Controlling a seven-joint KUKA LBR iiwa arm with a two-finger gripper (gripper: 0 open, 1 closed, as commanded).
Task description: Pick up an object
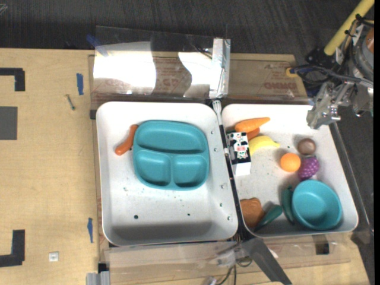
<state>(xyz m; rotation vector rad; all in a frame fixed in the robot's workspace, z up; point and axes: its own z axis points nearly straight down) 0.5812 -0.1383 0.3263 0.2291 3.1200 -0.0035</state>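
Gripper [321, 116] hovering at right bin's [350, 177] upper right rim, near brown ball [306, 146]; finger state unclear, nothing visibly gripped

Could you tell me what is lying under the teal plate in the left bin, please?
An orange sausage-like piece pokes out from under the teal plate's left edge. Its far end is hidden beneath.

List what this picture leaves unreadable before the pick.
- Two-finger gripper, camera view: too small and blurred to tell open or shut.
- Orange carrot-shaped toy: one end tucked under the teal divided plate.
- Brown toy: cut by the right white bin rim, identity unclear.
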